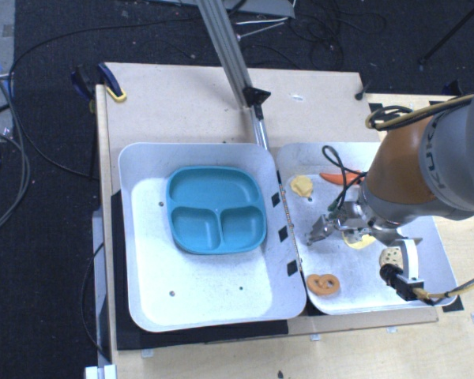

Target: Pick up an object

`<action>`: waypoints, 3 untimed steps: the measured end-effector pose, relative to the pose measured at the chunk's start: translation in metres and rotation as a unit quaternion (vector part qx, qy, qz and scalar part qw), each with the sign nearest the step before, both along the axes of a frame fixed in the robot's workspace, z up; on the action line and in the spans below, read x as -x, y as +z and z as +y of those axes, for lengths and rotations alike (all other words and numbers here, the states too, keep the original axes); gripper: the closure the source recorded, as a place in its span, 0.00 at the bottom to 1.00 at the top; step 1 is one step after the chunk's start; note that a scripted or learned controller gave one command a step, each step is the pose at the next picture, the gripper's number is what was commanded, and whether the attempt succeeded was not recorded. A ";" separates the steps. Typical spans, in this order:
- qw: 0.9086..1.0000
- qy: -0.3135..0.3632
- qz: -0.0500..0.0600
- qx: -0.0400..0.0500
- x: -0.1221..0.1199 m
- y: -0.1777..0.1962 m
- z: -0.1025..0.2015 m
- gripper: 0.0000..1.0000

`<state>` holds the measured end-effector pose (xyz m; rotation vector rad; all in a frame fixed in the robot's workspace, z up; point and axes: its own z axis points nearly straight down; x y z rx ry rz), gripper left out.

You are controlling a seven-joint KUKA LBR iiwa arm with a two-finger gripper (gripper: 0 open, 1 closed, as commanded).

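The left bin (142, 235) holds a blue tray (217, 210). The right bin (355, 302) holds a pretzel (324, 284), a yellow piece (302, 186) and a carrot (334, 178). The gripper (320, 231) hangs low over this bin, nothing visibly between its fingers; their spread cannot be told.

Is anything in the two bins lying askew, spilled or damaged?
Nothing stands out. The blue tray lies flat in the left bin. In the right bin, a pretzel, a yellow piece and a carrot lie apart, all whole. The gripper hangs low between them.
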<state>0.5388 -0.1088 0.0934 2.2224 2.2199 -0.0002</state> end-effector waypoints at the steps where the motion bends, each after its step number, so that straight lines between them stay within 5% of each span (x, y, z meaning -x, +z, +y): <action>1: 1.000 0.001 -0.003 0.000 -0.002 0.002 0.001 0.00; 2: 1.000 0.000 -0.003 0.000 -0.002 0.011 0.001 1.00; 3: 1.000 0.001 -0.002 0.000 -0.005 0.054 -0.001 1.00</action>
